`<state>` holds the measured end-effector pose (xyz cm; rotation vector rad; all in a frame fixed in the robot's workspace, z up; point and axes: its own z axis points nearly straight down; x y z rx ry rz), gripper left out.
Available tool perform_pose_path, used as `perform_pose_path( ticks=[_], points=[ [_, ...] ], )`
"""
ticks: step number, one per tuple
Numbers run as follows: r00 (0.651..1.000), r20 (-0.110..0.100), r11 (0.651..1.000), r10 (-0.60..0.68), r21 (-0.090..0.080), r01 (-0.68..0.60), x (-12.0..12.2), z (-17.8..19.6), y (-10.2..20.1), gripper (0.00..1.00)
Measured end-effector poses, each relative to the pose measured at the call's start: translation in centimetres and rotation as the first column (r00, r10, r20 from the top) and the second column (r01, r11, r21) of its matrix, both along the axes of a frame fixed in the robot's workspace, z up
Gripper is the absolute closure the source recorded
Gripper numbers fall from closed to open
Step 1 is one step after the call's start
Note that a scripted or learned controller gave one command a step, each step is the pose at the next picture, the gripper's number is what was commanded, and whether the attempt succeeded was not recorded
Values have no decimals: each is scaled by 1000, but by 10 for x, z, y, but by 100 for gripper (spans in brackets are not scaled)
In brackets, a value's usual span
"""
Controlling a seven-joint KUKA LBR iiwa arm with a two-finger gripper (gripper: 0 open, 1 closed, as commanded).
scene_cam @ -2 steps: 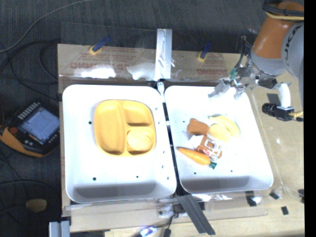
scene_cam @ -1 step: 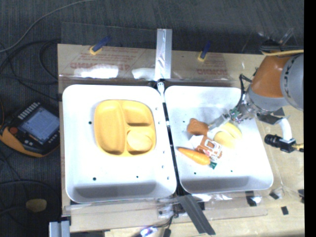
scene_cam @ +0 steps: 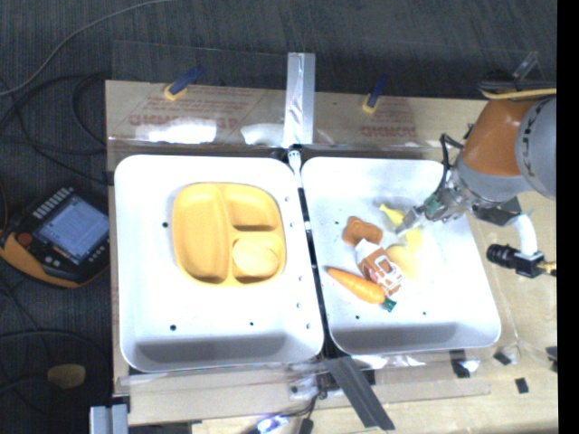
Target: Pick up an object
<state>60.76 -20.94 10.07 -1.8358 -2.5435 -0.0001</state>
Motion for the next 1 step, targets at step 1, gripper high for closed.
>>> perform_pose_path(
  ticks=[1],
  points=[
    [994,0,994,-107,-3,107,18,74,77,100]
  ],
)
